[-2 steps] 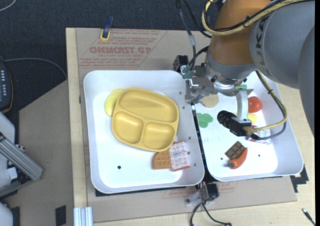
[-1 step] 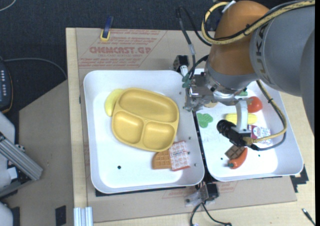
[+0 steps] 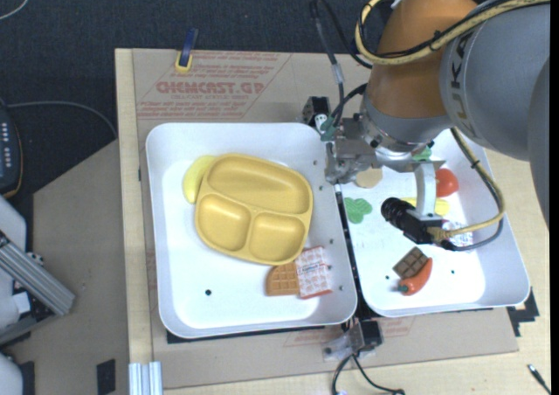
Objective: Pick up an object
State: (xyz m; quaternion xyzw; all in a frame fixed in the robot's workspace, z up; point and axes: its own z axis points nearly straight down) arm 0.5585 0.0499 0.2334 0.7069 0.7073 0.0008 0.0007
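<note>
Two shallow white bins seen from above. The left bin (image 3: pixel 175 284) holds a yellow plastic tray with three compartments (image 3: pixel 253 207), which partly covers a yellow rounded piece (image 3: pixel 194 176) at its far-left edge; near the front lie an orange-brown waffle square (image 3: pixel 282 280) and, touching it, a red-and-white printed packet (image 3: pixel 314 272). The right bin (image 3: pixel 476 273) holds a flat green leaf-shaped piece (image 3: pixel 357 207), a brown chocolate-bar block (image 3: pixel 410 262) resting against a red-orange pepper-shaped piece (image 3: pixel 415 280), a red rounded piece (image 3: pixel 446 182) and, near it, a small yellow piece (image 3: pixel 441 206). We see the gripper (image 3: pixel 349 162) above the wall shared by the bins, just beside a pale beige round piece (image 3: pixel 370 179); we cannot tell whether it is clenched or released; we see no object grasped in it.
</note>
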